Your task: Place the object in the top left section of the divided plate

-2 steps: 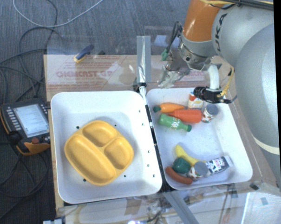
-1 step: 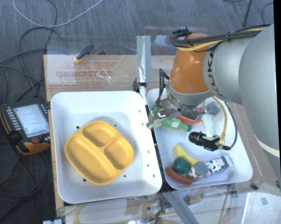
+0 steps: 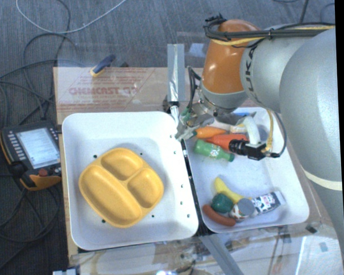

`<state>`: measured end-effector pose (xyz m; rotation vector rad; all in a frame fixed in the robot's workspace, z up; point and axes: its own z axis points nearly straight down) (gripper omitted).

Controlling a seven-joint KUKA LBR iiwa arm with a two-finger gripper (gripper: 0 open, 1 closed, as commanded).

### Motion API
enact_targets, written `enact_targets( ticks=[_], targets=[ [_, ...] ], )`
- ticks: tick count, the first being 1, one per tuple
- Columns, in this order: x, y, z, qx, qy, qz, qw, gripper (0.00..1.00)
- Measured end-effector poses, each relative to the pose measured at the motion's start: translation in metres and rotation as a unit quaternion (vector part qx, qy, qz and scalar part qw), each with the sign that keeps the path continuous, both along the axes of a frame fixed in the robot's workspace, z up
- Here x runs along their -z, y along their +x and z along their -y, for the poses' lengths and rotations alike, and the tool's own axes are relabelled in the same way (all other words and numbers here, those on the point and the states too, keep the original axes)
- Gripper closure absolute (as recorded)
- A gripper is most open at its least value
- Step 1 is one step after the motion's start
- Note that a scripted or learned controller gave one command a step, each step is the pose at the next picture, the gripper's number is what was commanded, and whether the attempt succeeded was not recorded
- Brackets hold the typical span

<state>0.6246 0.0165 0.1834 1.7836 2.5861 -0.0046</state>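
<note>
So far the tool is hanging over the far left corner of the right bin, just beside the carrot and the green bottle, and whether it is clenched or released I cannot tell, with nothing visibly in its grasp. The yellow divided plate is sitting bare in the left bin, so the task is looking barely begun: picking an object, carrying it left and setting it in the plate's top left section all remain.
</note>
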Motion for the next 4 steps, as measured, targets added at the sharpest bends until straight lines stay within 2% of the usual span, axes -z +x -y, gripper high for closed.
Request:
enact_targets(
  ticks=[1, 2, 3, 4],
  targets=[
    [-0.17, -0.025, 0.063, -0.065, -0.0002, 0.002, 0.9979, 1.0],
    [-0.169, -0.086, 0.041, -0.138, 0.0002, 0.001, 0.9904, 1.0],
    [-0.173, -0.136, 0.011, -0.212, 0.0007, 0.001, 0.9772, 1.0],
    [-0.106, -0.115, -0.05, -0.312, 0.0017, 0.001, 0.9502, 1.0]
  ],
)
